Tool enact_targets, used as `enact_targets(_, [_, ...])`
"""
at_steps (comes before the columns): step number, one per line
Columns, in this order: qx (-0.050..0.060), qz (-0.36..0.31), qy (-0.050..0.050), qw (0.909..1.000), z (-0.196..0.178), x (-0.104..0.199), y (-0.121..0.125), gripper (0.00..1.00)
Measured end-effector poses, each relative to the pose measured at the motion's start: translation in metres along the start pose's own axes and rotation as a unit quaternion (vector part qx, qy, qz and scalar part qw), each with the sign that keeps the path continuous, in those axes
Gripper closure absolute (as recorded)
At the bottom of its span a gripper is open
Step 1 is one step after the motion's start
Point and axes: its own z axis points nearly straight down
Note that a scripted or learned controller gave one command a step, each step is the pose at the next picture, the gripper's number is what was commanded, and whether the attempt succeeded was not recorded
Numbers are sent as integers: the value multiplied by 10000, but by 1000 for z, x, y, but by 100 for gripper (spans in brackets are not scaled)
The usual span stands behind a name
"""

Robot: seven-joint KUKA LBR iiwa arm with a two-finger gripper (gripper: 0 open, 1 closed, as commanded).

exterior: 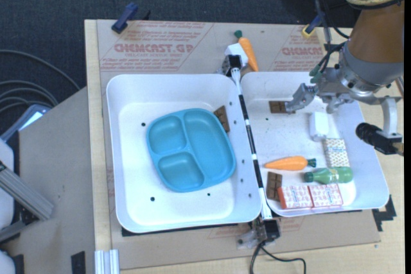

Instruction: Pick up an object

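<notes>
1. I see the grey arm with its orange band (pixel 379 16) entering at the upper right of the frame, its jaws (pixel 319 99) hanging over the upper part of the right shallow white bin (pixel 379 192).
2. I cannot tell whether the jaws are released or clenched; nothing is visible between them.
3. A small white rectangular block (pixel 319 125) lies in the right bin just below the jaws.
4. Lower in the same bin: an orange toy carrot with a green top (pixel 289 163), a green plastic bottle (pixel 329 174), a patterned wrapped packet (pixel 335 152), a red-and-white flat box (pixel 311 196) and a brown chocolate bar (pixel 275 185).
5. A small brown block (pixel 277 107) sits near the bin's upper left corner.
6. The left shallow white bin (pixel 128 99) holds a blue divided plastic tray (pixel 190 149).
7. A second orange toy carrot (pixel 247 53) lies on the desk (pixel 160 42) above the bins.
</notes>
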Motion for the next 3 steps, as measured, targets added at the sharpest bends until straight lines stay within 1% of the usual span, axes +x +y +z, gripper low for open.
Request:
enact_targets(1, [-4, 5, -3, 10000, 148, -7, -47, 0])
enact_targets(2, [-14, -1, -7, 10000, 147, -27, 59, 0])
enact_targets(3, [-14, -5, -7, 10000, 147, -29, 98, 0])
